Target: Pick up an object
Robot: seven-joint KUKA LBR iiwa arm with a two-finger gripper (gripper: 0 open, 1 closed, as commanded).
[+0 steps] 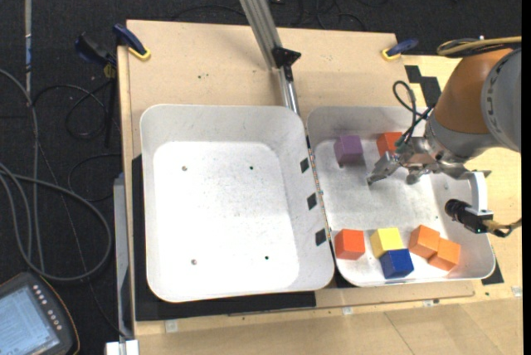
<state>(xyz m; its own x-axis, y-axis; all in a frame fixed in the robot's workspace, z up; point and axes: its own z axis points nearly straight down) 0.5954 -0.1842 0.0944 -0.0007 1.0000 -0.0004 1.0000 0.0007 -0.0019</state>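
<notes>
Blocks sit in the right shallow white plastic bin (pixel 332 125): purple cube (pixel 349 150) near the far edge, orange cube (pixel 350 243), yellow cube (pixel 386 240), blue cube (pixel 397 263) and two more orange blocks (pixel 436 246) along the near edge. Two-finger gripper (pixel 392 170) hangs mid-bin beside another orange block (pixel 386 142), fingers spread, holding nothing. No legible writing.

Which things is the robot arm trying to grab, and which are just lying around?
For the job: gripper, purple block, orange blocks, yellow block, blue block.

Just lying around: left bin, clamps, cables.
</notes>
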